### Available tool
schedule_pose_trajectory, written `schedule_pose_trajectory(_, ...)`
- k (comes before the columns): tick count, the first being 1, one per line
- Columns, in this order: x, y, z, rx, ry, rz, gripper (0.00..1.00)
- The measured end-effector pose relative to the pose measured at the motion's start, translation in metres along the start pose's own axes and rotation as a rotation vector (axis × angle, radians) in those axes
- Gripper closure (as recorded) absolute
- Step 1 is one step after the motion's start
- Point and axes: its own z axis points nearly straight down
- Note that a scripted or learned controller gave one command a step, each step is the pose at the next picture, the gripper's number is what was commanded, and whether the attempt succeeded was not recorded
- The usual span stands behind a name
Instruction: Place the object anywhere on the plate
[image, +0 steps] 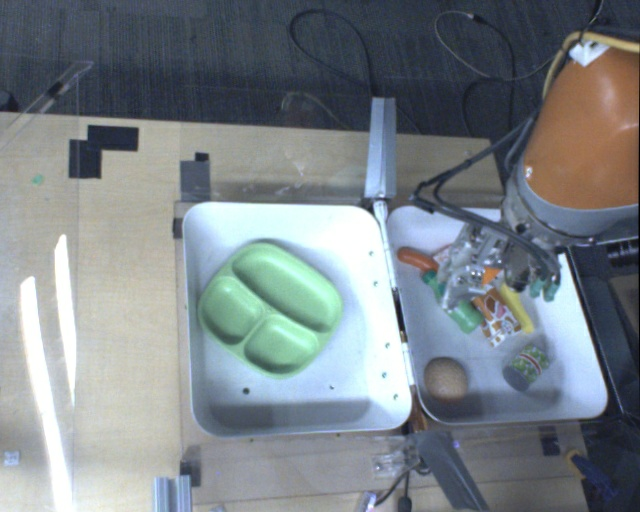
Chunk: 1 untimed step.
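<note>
Nearest the camera, a brown ball sits at the front edge of the right bin, just beside the wall it shares with the left bin. A round patterned thing lies near it to the right, with bare floor between them. Behind these is a heap of small things: a yellow stick, a green piece, a printed packet and a red-orange sausage toward the bin's back left. They touch or overlap, and I cannot tell which is the task's object.

Over the heap hangs the gripper, below the arm's orange band. Whether the jaws are open or closed, or hold anything, I cannot tell; clutter hides them.

In the left bin the green plate, in three sections, lies tilted toward the left wall. White floor shows all round it, widest at the front and right. Cables trail over the dark floor behind the table.
</note>
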Motion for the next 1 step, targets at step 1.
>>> schedule_pose_trajectory(1, 0.0126, 0.0461, 0.1552, 0.002, 0.012, -0.015, 1.00)
